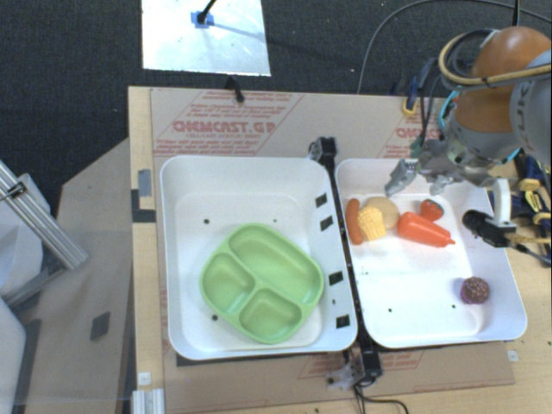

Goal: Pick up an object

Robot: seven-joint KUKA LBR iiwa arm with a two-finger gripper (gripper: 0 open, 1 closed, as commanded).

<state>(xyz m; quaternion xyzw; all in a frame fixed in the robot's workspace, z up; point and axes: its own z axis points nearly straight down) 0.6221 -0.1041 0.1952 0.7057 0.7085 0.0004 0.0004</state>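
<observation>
My claw (pixel 422 178) hung over the far edge of the right bin (pixel 500 317), reaching in from the right, with the orange band of my arm (pixel 509 54) above it. Its two fingers (pixel 402 179) stood apart, one pointing down to the left and the other toward the middle of the bin, and nothing lay between them.

Just near of the claw, the food toys sat in a loose row across the far half of the right bin. At the left end lay a slim orange sausage (pixel 352 220), lengthwise along the bin wall. Touching it on the right was a yellow corn cob (pixel 372 224), and a pale round potato (pixel 382 210) pressed against the cob's far side. A carrot (pixel 423 229) lay to the right of those, its tip pointing right, and a small red strawberry (pixel 431 209) sat just beyond the carrot's far side, close under my claw. Well apart from the rest, a dark purple berry (pixel 474 291) rested by the near right corner.

In the left bin (pixel 185 231) sat a green divided plate (pixel 261 283), toward the near side.
</observation>
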